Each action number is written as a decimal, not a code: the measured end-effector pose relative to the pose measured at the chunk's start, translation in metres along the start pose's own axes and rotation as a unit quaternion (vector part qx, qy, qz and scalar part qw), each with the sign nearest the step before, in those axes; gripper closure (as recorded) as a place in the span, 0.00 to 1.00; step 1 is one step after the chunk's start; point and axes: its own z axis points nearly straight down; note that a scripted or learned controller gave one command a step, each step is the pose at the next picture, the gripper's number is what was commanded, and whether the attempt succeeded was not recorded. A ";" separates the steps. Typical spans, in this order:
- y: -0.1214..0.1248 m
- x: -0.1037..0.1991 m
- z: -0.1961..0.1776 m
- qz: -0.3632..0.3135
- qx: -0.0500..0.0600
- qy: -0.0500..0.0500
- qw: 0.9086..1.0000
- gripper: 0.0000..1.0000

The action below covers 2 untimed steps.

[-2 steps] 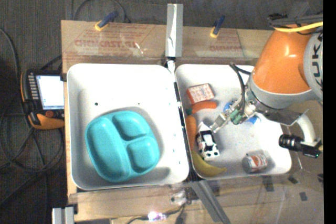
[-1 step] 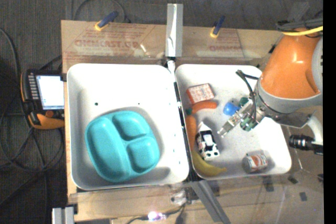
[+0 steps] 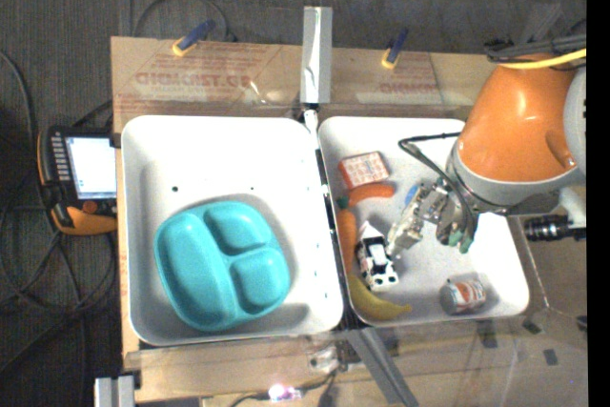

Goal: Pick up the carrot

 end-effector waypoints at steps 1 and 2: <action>-0.041 -0.020 0.038 -0.059 0.001 0.001 0.998 1.00; 0.009 0.004 0.006 0.106 0.000 0.000 0.994 1.00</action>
